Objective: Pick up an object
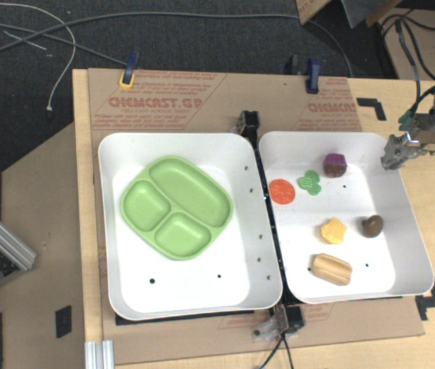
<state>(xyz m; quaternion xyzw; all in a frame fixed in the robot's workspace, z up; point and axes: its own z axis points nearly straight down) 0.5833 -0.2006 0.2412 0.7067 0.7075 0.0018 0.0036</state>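
The right bin (386,279) holds several small objects: a purple piece (334,164), a green leafy piece (309,181), an orange-red disc (282,192), a yellow chunk (333,231), a dark brown ball (371,225) and a tan bread-like block (331,269). My gripper (396,152) hangs at the far right, over the bin's upper right rim, apart from all of them. Nothing shows between its fingers.
The left bin (125,283) carries a green divided plate (176,206). Two clamps, one yellow and blue (130,68) and one blue (313,75), hold the cardboard base at the back. Cables lie on the dark floor at upper left.
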